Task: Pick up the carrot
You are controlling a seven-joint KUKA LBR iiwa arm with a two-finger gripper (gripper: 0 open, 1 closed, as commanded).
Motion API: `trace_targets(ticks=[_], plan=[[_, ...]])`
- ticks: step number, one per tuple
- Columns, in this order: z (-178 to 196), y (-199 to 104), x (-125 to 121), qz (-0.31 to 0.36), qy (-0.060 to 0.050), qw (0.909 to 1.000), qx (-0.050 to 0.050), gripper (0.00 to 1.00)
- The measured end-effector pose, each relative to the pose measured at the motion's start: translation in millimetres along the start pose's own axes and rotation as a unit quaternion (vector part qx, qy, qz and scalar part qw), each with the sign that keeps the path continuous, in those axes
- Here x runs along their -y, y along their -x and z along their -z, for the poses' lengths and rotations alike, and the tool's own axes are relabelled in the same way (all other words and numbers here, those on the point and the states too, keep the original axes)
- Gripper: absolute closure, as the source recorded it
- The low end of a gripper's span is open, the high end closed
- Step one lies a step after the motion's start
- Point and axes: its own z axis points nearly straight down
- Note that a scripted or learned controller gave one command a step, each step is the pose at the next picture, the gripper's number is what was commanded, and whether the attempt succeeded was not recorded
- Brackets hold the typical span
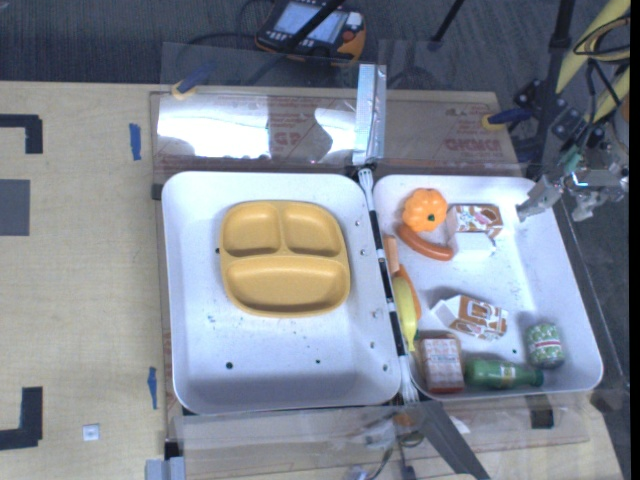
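Two white bins sit on the worktop; my pincer (pixel 540 196), state I cannot tell, hovers at the right bin's (pixel 580 313) edge. Next: reach for the carrot (pixel 391 256).

No text can be read with certainty. Faint reddish print runs across the flat brown cardboard sheet (pixel 455 123) behind the bins, too blurred to make out. The small red-and-white printed packets (pixel 474 219) in the right bin, the green patterned can (pixel 545 343) and the handheld control pendant's lit screen (pixel 305 18) carry markings too small to read.
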Motion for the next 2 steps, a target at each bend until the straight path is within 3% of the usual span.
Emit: trace_targets(ticks=[1,2], plan=[[-101.5,-34.8,-64.2,0.065,0.009,0.9978,0.004,0.00],[-112.6,-89.0,-68.2,0.093,0.014,0.9956,0.004,0.00]])
